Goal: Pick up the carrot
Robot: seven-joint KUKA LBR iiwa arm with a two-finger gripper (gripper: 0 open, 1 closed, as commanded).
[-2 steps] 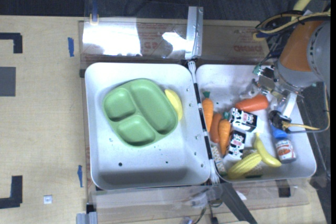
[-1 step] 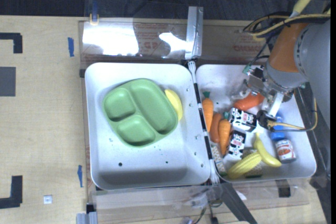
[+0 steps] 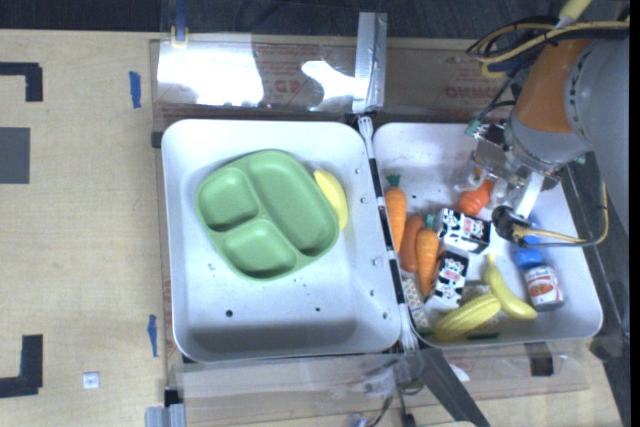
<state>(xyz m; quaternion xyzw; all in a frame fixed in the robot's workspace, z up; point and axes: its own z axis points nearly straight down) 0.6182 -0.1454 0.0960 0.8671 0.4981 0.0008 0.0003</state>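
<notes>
Several orange carrots lie along the left side of the right bin (image 3: 430,143). One carrot (image 3: 397,213) has a green top pointing to the back, and two more (image 3: 411,243) (image 3: 428,260) lie just right of it. My gripper (image 3: 487,183) hangs over the middle of the right bin, to the right of the carrots and apart from them. A small orange piece (image 3: 476,199) sits right under the gripper; I cannot make out whether it is gripped.
Two black-and-white cartons (image 3: 463,230) (image 3: 450,279), two yellow bananas (image 3: 468,315) (image 3: 511,293) and a small red-labelled bottle (image 3: 543,283) crowd the right bin's front. The left bin (image 3: 200,315) holds a green divided plate (image 3: 266,212) and a yellow fruit (image 3: 333,195).
</notes>
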